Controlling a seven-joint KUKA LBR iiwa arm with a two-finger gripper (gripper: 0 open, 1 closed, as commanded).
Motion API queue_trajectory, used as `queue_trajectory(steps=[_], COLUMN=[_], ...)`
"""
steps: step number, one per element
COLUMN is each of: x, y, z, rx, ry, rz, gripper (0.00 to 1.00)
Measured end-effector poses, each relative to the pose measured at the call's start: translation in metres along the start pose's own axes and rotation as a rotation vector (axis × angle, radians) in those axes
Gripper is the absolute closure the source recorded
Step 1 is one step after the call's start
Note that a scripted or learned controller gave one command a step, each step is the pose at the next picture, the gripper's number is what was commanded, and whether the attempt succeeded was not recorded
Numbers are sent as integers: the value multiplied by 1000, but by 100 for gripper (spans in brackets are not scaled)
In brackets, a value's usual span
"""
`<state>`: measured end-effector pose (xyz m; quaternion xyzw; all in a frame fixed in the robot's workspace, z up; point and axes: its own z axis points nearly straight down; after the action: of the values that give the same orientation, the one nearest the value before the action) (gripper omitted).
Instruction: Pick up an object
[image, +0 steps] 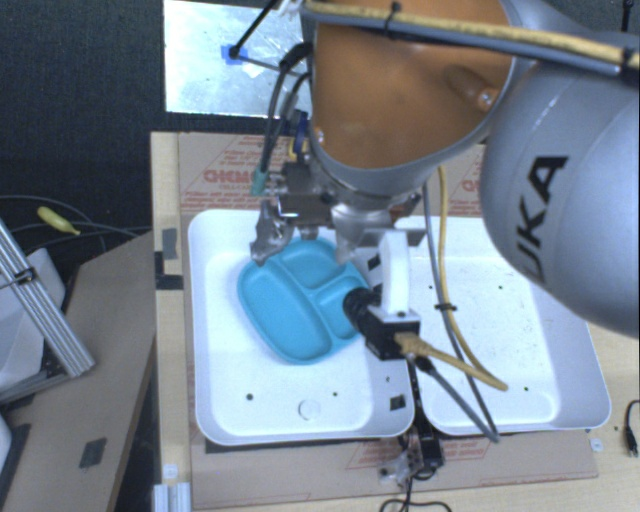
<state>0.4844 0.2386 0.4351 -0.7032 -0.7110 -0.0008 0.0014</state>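
The gripper (300, 232) hangs over the top edge of a blue tray (295, 300) in the left bin (225, 400); whether it pinches anything, I cannot tell.

A: Where is free room?
B: Left bin (215, 330): lower floor, frame's lower middle.
A: Obstacles?
B: Blue tray (295, 300) at its centre; arm (420, 90) overhanging the upper right.

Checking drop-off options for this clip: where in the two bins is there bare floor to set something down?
Left bin: a bare strip along the front rim, below the blue tray, and a narrow margin along the left wall. Its back half is crowded by the tray and the end effector. Right bin: open floor right of the yellow cable, though the arm overhangs its back.
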Motion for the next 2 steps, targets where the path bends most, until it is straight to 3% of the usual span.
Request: queue_trajectory(steps=[1,2], x=[-4,-6], y=[2,0], z=[-1,165], rx=[-2,12], ry=[-2,-9], rz=[6,12], gripper=[0,0])
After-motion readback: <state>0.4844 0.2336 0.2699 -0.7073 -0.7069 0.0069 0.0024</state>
